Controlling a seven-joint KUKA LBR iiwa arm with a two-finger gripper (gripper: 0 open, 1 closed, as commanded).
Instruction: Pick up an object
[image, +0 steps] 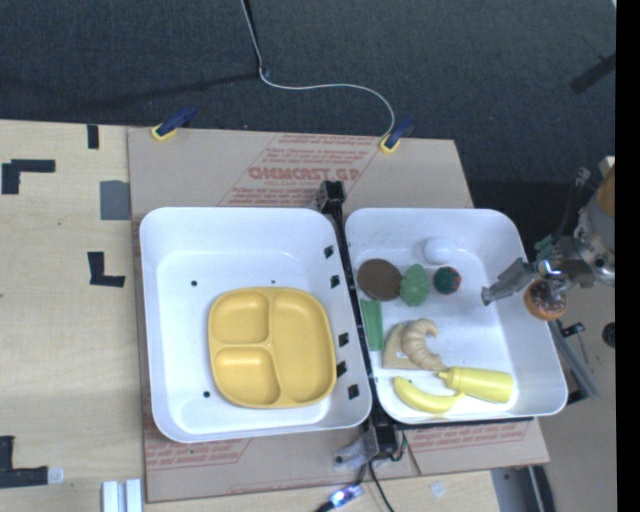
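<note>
**Eight loose things in the right bin, one plate in the left**

Nearest the camera, along the front wall of the right bin, a banana lies on its side. A yellow squeeze bottle lies flat just behind it, its nozzle pointing left and touching or nearly touching the banana. A little further in sits a pale croissant. To its left a green strip lies along the wall shared with the other bin.

The left bin holds a single yellow plate with three compartments. It sits right of centre and toward the front of that bin.

Deeper in the right bin, three things stand in a row from left to right. They are a brown disc, a green lump touching it, and a dark ball just beside the lump. A white ball rests behind the dark one, near the back wall. Every candidate for the pick lies on this bin's floor.

The gripper reaches in over the right side of the right bin, level with the row and clear of the dark ball. Whether the claw is spread or pressed together cannot be told from this angle.

Both bins rest on a cardboard sheet. It is fixed at its far edge by two clamps, and a white cable loops beyond them.
</note>
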